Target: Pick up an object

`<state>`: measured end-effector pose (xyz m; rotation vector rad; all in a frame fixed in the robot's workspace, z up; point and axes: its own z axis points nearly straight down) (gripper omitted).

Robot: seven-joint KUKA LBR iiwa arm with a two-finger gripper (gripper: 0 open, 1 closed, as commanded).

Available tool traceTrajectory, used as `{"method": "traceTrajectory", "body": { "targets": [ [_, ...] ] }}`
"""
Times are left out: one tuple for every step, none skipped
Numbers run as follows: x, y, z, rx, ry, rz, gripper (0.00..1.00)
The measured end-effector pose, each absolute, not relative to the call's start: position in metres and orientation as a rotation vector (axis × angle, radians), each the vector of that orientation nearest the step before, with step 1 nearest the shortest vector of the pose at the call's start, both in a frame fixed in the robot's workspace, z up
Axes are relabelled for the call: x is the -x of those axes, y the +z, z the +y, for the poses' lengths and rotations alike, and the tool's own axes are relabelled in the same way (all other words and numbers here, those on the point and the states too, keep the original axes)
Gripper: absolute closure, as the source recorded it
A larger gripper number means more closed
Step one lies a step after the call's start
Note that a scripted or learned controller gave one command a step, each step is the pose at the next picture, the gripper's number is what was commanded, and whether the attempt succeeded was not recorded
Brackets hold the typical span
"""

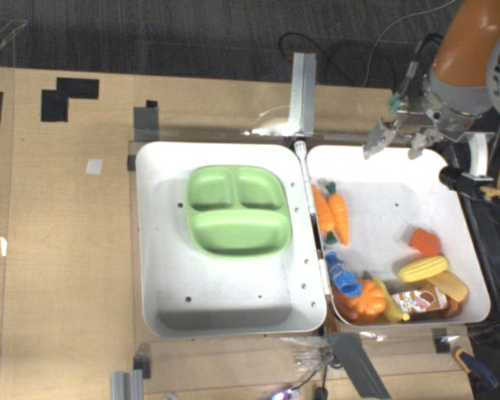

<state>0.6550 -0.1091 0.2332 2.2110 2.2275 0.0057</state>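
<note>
The jaws (396,146) hang open and empty over the right bin (400,192); the carrots (333,215) (light, probably slick plastic) suit a mid-body pinch.

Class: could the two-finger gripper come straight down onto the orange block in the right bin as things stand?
Probably yes. The gripper is open above the right white bin's far edge, and the orange block lies alone on bare floor, apart from the yellow corn beside it.
</note>
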Motion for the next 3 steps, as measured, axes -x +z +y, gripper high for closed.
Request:
{"method": "traceTrajectory", "body": {
  "targets": [
    [-0.625, 0.115, -0.082, -1.994, 0.005, 2.424, 0.00],
    [-0.594, 0.092, -0.092, -1.949, 0.013, 2.438, 0.00],
    [-0.595, 0.103, -0.089, -1.950, 0.022, 2.440, 1.00]
  ]
}}
